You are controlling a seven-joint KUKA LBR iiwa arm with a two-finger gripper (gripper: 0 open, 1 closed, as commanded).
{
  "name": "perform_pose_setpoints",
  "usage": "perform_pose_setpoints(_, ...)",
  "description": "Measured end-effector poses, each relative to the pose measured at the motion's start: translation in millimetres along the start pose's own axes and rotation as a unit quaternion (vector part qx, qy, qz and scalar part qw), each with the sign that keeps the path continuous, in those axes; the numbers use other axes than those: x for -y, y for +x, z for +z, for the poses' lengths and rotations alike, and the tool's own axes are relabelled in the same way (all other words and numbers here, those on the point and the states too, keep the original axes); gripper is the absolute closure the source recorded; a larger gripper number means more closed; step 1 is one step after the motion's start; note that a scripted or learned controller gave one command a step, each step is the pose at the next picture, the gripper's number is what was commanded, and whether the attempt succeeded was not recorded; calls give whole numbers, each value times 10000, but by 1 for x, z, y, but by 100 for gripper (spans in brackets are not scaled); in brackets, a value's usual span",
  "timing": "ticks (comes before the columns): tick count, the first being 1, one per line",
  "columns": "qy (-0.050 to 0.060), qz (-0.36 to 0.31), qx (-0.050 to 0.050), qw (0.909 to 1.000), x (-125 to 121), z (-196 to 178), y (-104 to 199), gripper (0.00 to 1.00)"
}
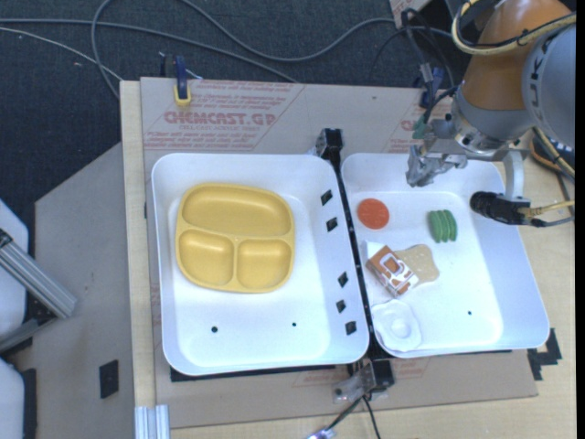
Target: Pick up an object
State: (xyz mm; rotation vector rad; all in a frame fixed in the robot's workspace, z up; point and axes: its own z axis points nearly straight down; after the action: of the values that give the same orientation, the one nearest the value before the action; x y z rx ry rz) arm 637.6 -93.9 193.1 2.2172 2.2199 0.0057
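Nearest the table's front edge in the right bin (512,309) lies a small white piece (397,324), then an orange-and-white packet (393,272) on a tan slice (420,262), an orange disc (373,213) and green pod (443,225). Beyond them, the gripper (426,170) hangs at the bin's far edge; its fingers look unclenched and bare, though blurred.

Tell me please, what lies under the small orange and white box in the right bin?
The orange and white box rests partly on a tan flat piece, its right part showing. What the box covers cannot be seen.
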Motion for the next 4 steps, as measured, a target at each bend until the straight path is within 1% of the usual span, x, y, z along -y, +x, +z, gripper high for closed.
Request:
perform_pose_setpoints(1, -13, -2, 1, 10000, 3, -63, 5, 100)
perform_pose_setpoints(2, -5, 1, 2, 10000, 2, -107, 5, 100)
perform_pose_setpoints(3, 44, -24, -17, 10000, 13, -95, 65, 100)
perform_pose_setpoints(4, 45, -21, -14, 10000, 24, -86, 119, 100)
